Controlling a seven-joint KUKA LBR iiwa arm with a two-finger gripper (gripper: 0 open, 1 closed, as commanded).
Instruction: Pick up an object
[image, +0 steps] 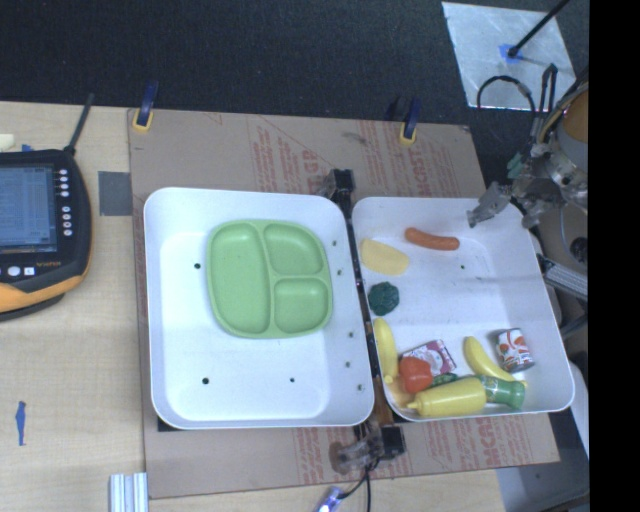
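Two shallow white bins are seen side by side on a brown cardboard sheet (300, 150).

Nearest, along the front wall of the right bin (545, 290), a crowded cluster is noted: a yellow bottle with a green cap (462, 397) lies flat against the front edge, with a red tomato-like piece (415, 375) at its 10 o'clock and a red-and-white packet (430, 353) just behind that. A banana (484, 358) lies tilted at the bottle's 1 o'clock, and a small red-and-white can (514, 350) sits beside it near the right wall. A second yellow banana-like piece (385, 346) runs along the left wall. Little free room is left in this corner.

Further back, a dark green lump (383, 297) rests near the left wall, a pale yellow lemon-like piece (385, 258) lies at its 12 o'clock, and a red sausage (432, 239) lies well apart from the rest, with open white floor all round it.

The left bin (175, 330) holds a green divided plate (269, 277) set toward its rear, with bare floor left at 6 o'clock.

The gripper (490, 208) is seen over the right bin's far right corner, at 2 o'clock from the sausage and apart from it. Nothing is seen between the fingers; whether they are apart or together cannot be told.

A handheld control pendant (35, 225) lies on the bench at the far left.
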